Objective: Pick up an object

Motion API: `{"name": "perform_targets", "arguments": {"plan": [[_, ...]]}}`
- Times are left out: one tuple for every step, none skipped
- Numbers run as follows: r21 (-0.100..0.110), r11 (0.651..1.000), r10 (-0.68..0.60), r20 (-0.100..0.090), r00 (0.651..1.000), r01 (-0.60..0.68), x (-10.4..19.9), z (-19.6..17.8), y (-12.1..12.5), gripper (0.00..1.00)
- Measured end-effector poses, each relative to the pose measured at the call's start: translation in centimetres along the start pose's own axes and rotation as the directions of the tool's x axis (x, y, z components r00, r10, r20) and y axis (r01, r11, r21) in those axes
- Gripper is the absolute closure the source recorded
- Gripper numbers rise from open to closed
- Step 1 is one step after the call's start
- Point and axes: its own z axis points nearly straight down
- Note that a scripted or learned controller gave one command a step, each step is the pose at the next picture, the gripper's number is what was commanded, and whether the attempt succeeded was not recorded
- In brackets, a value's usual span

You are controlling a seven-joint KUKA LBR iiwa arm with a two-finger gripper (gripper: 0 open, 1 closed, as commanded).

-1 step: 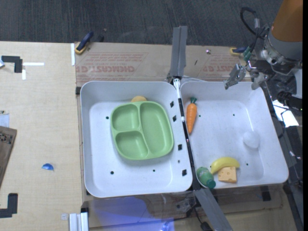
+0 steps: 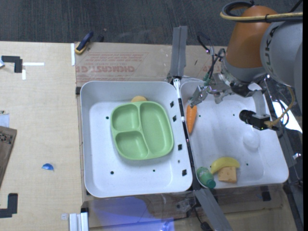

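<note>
stage: pre-grasp, nothing lifted | end effector (image 2: 198, 97) just above carrot (image 2: 191, 119) top, grip state cannot tell | left: close on carrot, lift | banana (image 2: 224, 164) untouched, well below carrot

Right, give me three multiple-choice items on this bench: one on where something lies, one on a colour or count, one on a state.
1. Where does the carrot lie?
A. on the green tray
B. in the right bin, against its left wall
C. on the bench outside both bins

2. How many compartments has the green tray?
A. two
B. three
C. five

3. What state is the green tray in?
A. flipped upside down
B. standing on edge
C. lying flat, open side up

Answers:
1 B: the carrot sits just inside the right bin, along the divider.
2 B: two smaller sections and one long one show.
3 C: its hollows face the camera inside the left bin.
</note>
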Motion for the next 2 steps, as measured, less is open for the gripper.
{"name": "perform_targets", "arguments": {"plan": [[-0.003,0.996,-0.091,0.001,0.996,0.091,-1.5,-0.1,3.8,0.0],[-0.002,0.958,-0.286,0.001,0.958,0.286,-3.6,-0.1,3.2,0.0]]}}
